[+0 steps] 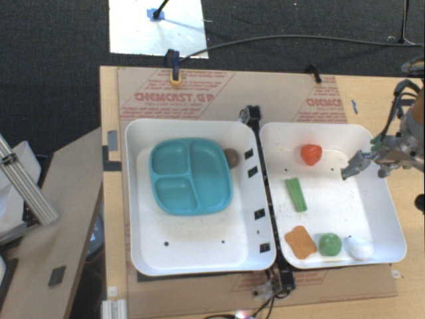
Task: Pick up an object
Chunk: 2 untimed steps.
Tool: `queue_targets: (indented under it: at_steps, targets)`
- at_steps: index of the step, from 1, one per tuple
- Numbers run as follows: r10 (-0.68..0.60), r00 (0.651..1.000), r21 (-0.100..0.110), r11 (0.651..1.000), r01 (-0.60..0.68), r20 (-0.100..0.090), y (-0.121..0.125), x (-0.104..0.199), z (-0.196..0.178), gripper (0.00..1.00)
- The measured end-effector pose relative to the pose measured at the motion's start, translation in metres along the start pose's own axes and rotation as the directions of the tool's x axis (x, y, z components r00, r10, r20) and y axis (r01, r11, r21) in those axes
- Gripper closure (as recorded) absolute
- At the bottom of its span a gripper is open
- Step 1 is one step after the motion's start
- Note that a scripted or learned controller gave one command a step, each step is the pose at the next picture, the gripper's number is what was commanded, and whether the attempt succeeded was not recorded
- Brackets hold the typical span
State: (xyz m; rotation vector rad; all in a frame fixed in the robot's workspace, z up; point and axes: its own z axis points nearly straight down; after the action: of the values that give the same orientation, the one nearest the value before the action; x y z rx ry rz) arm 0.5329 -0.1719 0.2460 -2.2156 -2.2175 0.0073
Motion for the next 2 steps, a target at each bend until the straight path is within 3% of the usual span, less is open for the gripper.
queue_targets:
  at_steps: [1,2]
  targets:
    - [-0.003,1.000,-0.010,1.000,0.003,0.002,0.002,0.000,-0.005,0.00]
    - [-0.001,1.000,-0.007,1.000,0.001,0.001,-0.003,0.008,0.042,0.00]
